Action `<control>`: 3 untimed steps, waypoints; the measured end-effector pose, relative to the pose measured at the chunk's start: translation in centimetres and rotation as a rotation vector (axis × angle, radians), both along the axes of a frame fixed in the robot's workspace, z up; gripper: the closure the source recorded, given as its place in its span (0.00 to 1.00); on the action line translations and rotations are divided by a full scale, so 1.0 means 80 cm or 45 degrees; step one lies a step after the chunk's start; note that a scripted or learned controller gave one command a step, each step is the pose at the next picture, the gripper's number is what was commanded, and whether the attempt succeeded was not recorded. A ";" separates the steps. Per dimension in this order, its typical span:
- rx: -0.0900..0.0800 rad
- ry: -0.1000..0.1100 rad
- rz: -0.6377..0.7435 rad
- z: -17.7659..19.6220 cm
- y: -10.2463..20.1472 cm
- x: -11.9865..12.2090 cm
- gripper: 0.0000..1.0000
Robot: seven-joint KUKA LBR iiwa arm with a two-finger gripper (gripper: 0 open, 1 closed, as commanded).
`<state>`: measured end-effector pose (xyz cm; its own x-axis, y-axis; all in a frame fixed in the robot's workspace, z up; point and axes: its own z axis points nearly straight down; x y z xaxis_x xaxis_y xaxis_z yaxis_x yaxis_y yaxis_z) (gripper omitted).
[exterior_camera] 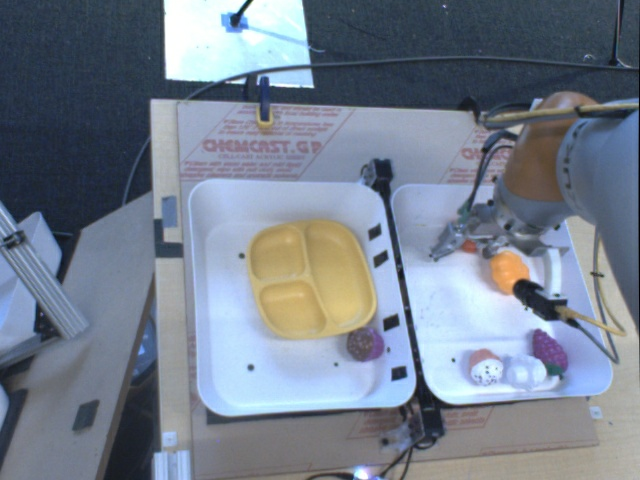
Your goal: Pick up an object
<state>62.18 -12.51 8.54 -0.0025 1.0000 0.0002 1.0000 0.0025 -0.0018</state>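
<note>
My gripper (450, 245) hangs low over the upper middle of the right bin (440, 318), its fingers spread open and pointing left, with nothing between them. An orange fruit-like object (507, 267) lies just to the right of the gripper, under the wrist. At the front of the same bin are a purple grape bunch (549, 350), a small white and orange toy (486, 368) and a white piece (523, 372) beside it.
The left bin (215, 268) holds a yellow divided plate (310, 278) and a purple ball (365, 344) at the plate's front right corner. A ridge with black clips (392, 278) separates the two bins.
</note>
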 end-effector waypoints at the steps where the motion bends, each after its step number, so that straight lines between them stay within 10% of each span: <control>1: -0.002 -0.009 0.001 0.018 -0.001 0.002 1.00; 3: -0.002 -0.012 0.004 0.145 0.000 0.018 1.00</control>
